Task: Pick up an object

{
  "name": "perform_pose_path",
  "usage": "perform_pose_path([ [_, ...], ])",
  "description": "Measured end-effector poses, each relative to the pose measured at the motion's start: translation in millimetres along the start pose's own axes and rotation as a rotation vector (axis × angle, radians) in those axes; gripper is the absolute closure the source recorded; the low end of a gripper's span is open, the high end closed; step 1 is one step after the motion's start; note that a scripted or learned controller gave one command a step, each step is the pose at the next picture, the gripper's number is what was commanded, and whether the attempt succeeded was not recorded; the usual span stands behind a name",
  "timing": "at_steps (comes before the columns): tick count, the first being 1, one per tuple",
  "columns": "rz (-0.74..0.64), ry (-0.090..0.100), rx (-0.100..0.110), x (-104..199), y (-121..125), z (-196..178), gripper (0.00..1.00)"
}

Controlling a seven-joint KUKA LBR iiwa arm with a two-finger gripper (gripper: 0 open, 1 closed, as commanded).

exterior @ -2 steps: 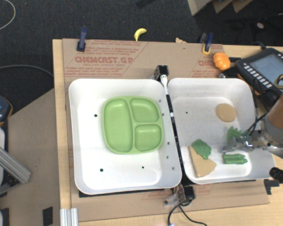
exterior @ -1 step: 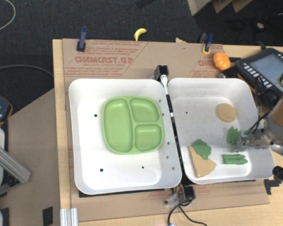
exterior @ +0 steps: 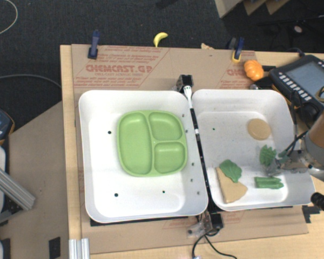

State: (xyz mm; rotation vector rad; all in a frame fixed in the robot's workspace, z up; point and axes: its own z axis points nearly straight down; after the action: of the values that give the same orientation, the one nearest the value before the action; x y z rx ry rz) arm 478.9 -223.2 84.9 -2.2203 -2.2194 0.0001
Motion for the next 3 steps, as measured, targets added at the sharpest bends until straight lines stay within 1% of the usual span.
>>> perform_pose_path([
  [1,-0.007,-0.006,-0.011,1,102,-1,1.0],
  [2,-0.002,-0.004,-0.007,0,98,-11,1.0],
  [3,-0.003,-0.006,-0.008,0,98,-21,1.0],
])
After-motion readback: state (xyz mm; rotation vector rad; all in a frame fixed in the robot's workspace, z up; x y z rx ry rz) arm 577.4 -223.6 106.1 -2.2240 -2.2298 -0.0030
